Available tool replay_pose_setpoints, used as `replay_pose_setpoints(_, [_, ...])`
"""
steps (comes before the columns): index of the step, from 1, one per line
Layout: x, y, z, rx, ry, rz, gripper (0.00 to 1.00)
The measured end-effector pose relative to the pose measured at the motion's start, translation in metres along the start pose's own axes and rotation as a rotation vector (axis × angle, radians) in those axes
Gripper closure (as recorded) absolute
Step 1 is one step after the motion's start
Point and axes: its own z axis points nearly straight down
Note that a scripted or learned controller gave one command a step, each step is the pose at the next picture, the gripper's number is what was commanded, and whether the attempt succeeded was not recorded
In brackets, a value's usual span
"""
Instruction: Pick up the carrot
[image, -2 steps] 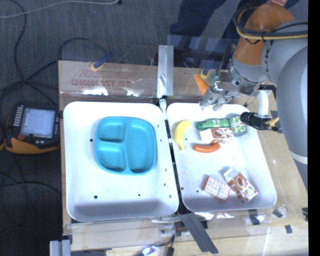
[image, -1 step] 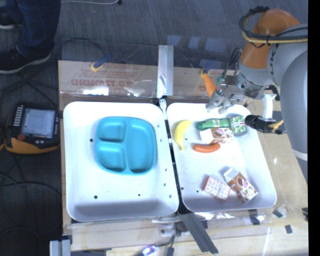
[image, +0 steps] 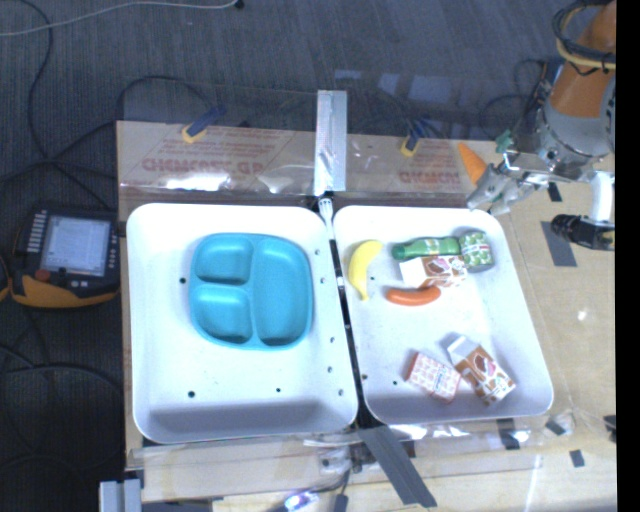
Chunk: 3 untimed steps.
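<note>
Nearest you, two small cartons (image: 460, 372) lie at the front of the right bin (image: 520, 300), with a sausage (image: 413, 295), banana (image: 361, 266) and green bottle (image: 430, 247) farther back. Look past that bin's far right corner and you see the gripper (image: 490, 190) raised above the bench, the carrot (image: 472, 163) pinched between its fingers. Your left bin (image: 150, 330) holds a blue divided plate (image: 250, 290).
</note>
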Motion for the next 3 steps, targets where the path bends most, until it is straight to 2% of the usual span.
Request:
replay_pose_setpoints(1, [0.0, 0.0, 0.0, 0.0, 0.0, -0.001, 0.0])
replay_pose_setpoints(2, [-0.015, -0.008, 0.118, -0.008, 0.003, 0.058, 0.0])
replay_pose_setpoints(3, [-0.006, -0.018, 0.133, -0.048, -0.013, -0.111, 0.0])
